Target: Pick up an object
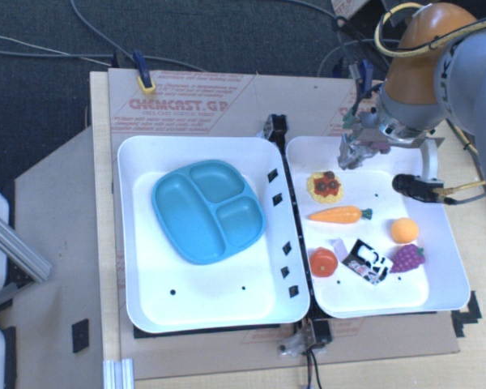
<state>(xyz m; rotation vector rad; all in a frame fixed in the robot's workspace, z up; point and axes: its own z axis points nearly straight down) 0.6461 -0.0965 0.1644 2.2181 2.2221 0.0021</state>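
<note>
The right bin (437, 294) holds a small pizza toy (325, 186), a carrot (337, 215), an orange (404, 230), a purple grape bunch (407, 258), a red tomato (323, 262) and a black-and-white packet (365, 261). My gripper (350, 157) hangs over the bin's far left part, just above and right of the pizza toy. Nothing shows between its fingers. Whether they are apart is not clear from this angle.
The left bin (146, 290) holds a blue divided plate (208, 210). A black clip strip (282, 217) runs between the bins. Cables lie on the dark floor behind the bench. A blue-and-yellow clamp (143, 73) sits at the board's far left corner.
</note>
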